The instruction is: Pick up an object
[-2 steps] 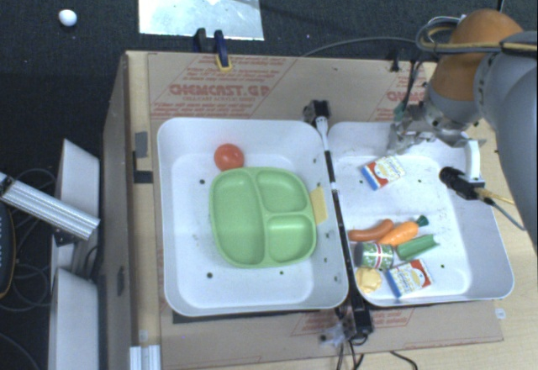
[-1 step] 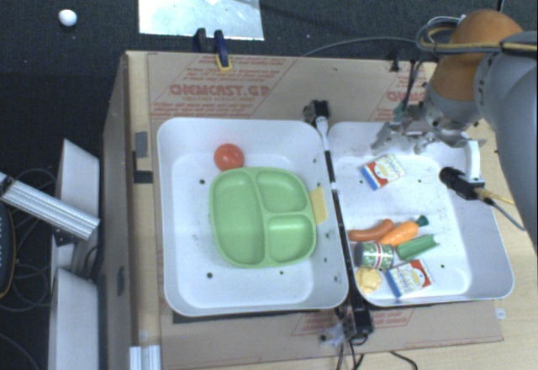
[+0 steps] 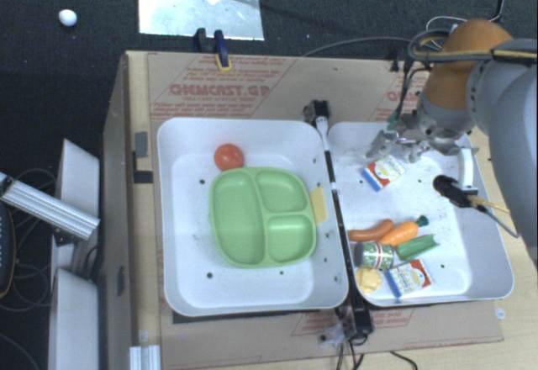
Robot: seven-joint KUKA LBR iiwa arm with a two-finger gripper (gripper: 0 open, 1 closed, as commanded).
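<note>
Nearest in the right bin (image 3: 481, 252) lie an orange-labelled carton (image 3: 409, 277) and a yellow piece (image 3: 367, 278), with a small can (image 3: 376, 256) and a green vegetable (image 3: 418, 245) just behind them. Next come an orange carrot (image 3: 400, 231) and a reddish sausage (image 3: 364, 235), lying end to end. In the left bin (image 3: 187, 267) a green divided plate (image 3: 259, 217) sits with a red tomato (image 3: 229, 156) at its far edge. Farthest, the claw (image 3: 393, 144) hangs over the right bin's far part, close beside a small carton (image 3: 384, 173). I cannot tell whether the claw is wide or narrow.
</note>
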